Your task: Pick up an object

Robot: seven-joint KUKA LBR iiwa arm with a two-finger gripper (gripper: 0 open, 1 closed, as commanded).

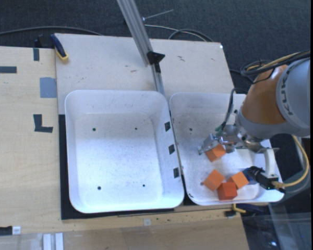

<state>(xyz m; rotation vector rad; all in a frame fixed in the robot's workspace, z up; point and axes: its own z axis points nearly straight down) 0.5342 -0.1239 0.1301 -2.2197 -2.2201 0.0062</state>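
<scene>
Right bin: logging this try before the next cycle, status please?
Pincer low in right bin, against an orange block; grasp unconfirmed. Three more blocks clustered near the front wall. Nothing in the way.

A dark carpet floor [240, 14] fills the top of the view from 10 to 2 o'clock, and thin cables [182, 34] lie on it near 12 o'clock. The bench [26, 155] has a light wooden surface at 9 o'clock with grey and dark tape marks [48, 87] on it, and a paler board [109, 61] lies on top of it toward the centre and 12 o'clock. A slanted metal rail [135, 22] comes down from 12 o'clock to the board's middle, and a blue and yellow clamp [59, 47] sits at the board's corner near 10 o'clock.
</scene>
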